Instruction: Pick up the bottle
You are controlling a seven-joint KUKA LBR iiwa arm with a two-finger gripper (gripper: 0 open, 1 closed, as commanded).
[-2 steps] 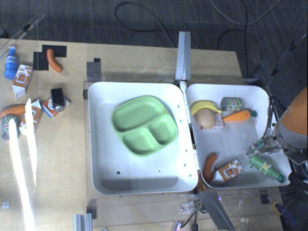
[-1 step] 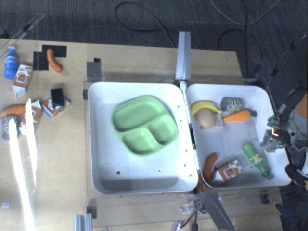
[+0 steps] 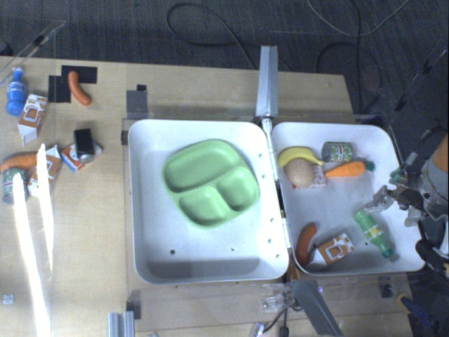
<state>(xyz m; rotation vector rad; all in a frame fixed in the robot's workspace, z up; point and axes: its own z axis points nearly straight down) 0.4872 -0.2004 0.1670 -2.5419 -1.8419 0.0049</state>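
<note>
Gripper [image 3: 390, 196] hangs low beside bottle [image 3: 372, 232] in right bin [image 3: 319, 133]; grip state indiscernible.

You have two white bins on the bench: a left bin [image 3: 140, 188] and a right bin [image 3: 379, 135]. The left bin holds one green divided tray [image 3: 210, 181]. In the right bin you can count one green bottle [image 3: 373, 233], one banana [image 3: 298, 156], one carrot [image 3: 345, 170], one can [image 3: 337, 151], one sausage [image 3: 306, 241], one small carton [image 3: 335, 248] and one brownish round item [image 3: 300, 175] that you cannot identify. On the bench left of the bins you see one blue bottle [image 3: 15, 92], one more sausage [image 3: 79, 90] and two more small cartons [image 3: 31, 112] [image 3: 72, 156].
</note>
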